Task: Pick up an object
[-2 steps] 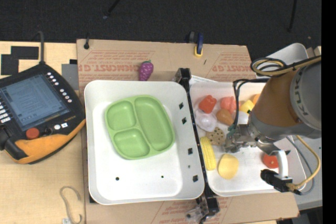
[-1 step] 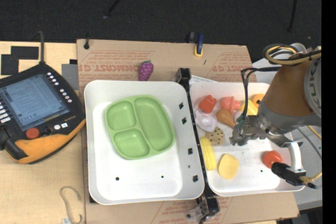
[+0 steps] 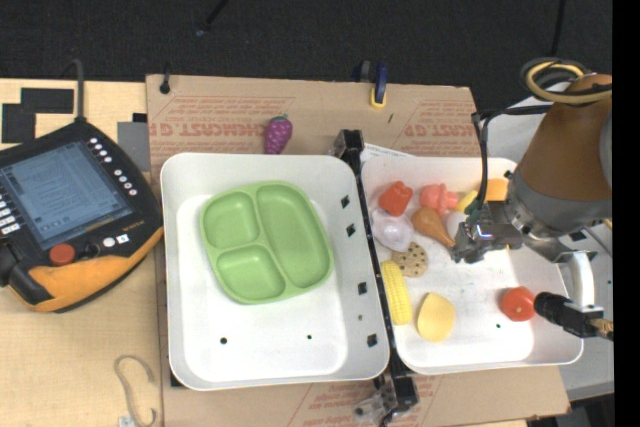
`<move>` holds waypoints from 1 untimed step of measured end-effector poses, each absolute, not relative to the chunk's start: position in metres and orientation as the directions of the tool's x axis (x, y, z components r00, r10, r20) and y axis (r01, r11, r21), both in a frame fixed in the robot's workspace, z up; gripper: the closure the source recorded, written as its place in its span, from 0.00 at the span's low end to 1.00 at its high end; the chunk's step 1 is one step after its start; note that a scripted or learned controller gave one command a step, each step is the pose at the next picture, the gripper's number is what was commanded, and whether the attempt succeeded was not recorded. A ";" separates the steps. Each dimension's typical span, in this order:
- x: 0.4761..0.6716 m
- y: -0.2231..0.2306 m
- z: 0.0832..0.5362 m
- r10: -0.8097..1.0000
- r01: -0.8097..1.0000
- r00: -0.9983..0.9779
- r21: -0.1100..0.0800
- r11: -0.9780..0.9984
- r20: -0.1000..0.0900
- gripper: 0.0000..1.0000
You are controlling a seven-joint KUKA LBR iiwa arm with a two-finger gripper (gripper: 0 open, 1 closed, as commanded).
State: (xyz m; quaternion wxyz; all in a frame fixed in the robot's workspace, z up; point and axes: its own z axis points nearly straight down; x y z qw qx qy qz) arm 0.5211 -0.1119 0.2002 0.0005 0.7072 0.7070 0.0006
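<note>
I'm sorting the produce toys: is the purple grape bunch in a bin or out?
Out. The purple grape bunch lies on the cardboard behind the left bin, beyond its far rim and apart from the green divided plate.

Bench carries cardboard sheet; two white bins side by side on it; purple grapes on cardboard; teach pendant at left.
</note>
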 end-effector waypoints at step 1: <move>0.522 -0.113 0.229 1.000 1.000 0.000 0.001 0.000 0.000 1.00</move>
